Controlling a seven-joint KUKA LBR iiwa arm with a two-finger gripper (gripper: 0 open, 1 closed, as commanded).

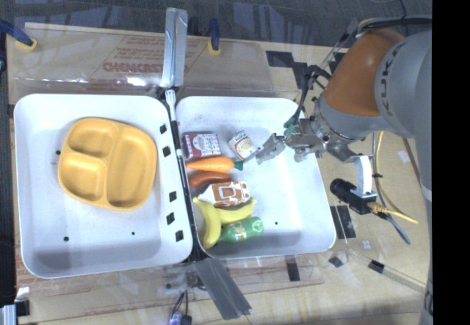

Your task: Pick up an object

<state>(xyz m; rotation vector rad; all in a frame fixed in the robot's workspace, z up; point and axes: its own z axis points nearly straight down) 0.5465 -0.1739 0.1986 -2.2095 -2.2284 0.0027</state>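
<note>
carrot [211, 165], that orange tapered plastic one, lies flat in the right white bin [294, 224], pressed into the cluster of toys along the divider side. taking the carrot as our landmark: just above it sits a small maroon and white packet [200, 144], touching or nearly so. up and to the carrot's right, a little white carton with a yellow print [241, 144] lies tilted. right below the carrot is a brown sausage-shaped piece [203, 178], and beside that a small orange and white box [230, 193]. lower still, a yellow plastic banana [213, 218] curves around, with a green bottle-like toy [242, 229] lying against it near the bin's front wall.

and there's the gripper [269, 149], off to the carrot's right, just past the little carton, hanging over the bare middle of the bin. its fingers point toward the toy cluster, nothing visibly between them, and whether they're spread or closed i can't tell from this angle. behind it the grey arm with its orange band [360, 74] stretches away over the bin's right rim.

far to the carrot's left, across the divider, a yellow sectioned plastic plate [108, 163] rests in the left white bin [37, 243]. both bins sit on the tabletop [242, 59], cables and small black parts off to the right.
</note>
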